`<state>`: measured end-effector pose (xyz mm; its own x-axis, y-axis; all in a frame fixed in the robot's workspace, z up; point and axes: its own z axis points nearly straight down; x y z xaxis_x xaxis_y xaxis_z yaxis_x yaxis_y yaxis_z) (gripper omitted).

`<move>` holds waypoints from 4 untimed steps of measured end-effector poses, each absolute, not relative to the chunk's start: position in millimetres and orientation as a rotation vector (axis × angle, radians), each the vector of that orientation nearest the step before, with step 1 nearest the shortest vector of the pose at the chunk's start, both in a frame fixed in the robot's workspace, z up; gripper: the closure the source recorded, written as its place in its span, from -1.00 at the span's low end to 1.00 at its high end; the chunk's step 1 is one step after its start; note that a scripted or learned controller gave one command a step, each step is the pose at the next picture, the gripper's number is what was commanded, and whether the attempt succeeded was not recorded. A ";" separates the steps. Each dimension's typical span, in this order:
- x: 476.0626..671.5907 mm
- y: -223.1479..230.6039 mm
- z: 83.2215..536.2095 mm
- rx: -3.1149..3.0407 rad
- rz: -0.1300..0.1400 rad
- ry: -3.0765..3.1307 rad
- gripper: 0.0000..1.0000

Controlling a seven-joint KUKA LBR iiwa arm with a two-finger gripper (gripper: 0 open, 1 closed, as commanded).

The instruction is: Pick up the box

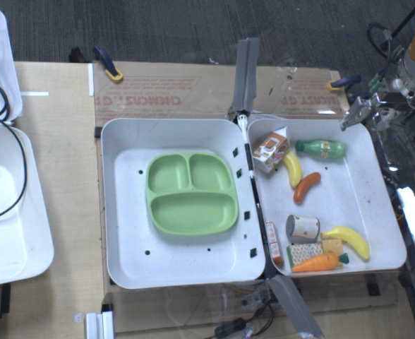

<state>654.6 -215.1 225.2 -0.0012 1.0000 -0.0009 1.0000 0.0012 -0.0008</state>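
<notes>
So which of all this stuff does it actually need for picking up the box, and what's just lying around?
Needed: box, gripper.

Lying about: green plate, green bottle, two bananas, sausage, can, carrot, blue clamps.

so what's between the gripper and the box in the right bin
In the camera view, a green bottle lies on its side between the gripper at the bin's far right corner and the box; otherwise bare white bin floor.

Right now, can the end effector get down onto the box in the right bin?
Probably yes. The end effector sits at the right bin's far right corner, and the box leans at the far left, top exposed. A banana touches its near side; the bottle lies clear beside it.
</notes>
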 end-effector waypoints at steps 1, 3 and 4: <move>628.9 -169.7 114.8 2.161 -0.003 2.282 -1.00; 523.5 -97.3 90.4 2.300 -0.005 2.145 -1.00; 523.6 -98.9 99.2 2.305 -0.005 2.139 1.00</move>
<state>523.6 -98.9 99.2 0.0745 0.9972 -0.0002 0.9972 -0.0745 -0.0045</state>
